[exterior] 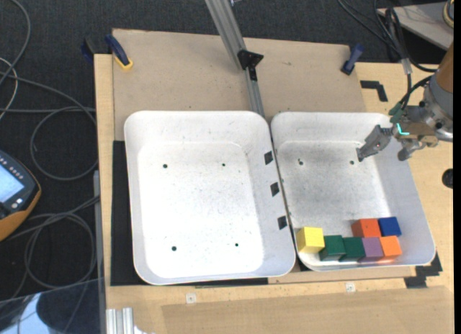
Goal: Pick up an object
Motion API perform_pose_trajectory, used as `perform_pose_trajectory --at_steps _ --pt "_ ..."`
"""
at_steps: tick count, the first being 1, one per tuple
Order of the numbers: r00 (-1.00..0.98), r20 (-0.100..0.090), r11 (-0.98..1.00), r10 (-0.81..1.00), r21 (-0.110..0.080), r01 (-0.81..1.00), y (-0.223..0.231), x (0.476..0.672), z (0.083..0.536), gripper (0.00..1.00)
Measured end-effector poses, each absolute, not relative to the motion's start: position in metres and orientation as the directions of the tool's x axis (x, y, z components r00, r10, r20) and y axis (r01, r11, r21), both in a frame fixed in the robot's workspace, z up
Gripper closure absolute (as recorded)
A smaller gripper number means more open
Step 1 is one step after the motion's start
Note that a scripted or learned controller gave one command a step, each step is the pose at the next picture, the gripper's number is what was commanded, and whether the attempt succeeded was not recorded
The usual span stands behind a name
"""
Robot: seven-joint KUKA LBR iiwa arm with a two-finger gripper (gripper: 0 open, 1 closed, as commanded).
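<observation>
Several small coloured blocks lie bunched at the front edge of the right bin (403, 181): a yellow block (311, 238), two green blocks (333, 245), a purple block (372, 247), a red-orange block (367, 227), a blue block (389, 225) and an orange block (390, 245). My gripper (387, 145) hangs over the back right part of that bin, well behind the blocks. Its two fingers are spread apart with nothing between them.
The left bin (137, 181) sits beside the right one. A slanted metal rail (230, 26) runs down to the gap between the bins at the back. Blue clamps (351, 59) hold the board's far corners. Cables lie on the floor at left.
</observation>
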State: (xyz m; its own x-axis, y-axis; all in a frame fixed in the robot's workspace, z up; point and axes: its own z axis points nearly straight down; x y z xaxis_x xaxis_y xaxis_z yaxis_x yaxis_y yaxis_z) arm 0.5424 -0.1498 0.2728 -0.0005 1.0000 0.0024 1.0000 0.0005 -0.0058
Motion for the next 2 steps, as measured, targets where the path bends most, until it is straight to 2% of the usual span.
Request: perform_pose_trajectory --at_steps 1,2 --pt "-0.001 0.001 0.001 1.000 0.000 1.000 -0.150 0.543 0.275 0.00" --pt "0.000 0.002 0.000 1.000 -0.007 1.000 -0.150 0.533 0.218 0.00"
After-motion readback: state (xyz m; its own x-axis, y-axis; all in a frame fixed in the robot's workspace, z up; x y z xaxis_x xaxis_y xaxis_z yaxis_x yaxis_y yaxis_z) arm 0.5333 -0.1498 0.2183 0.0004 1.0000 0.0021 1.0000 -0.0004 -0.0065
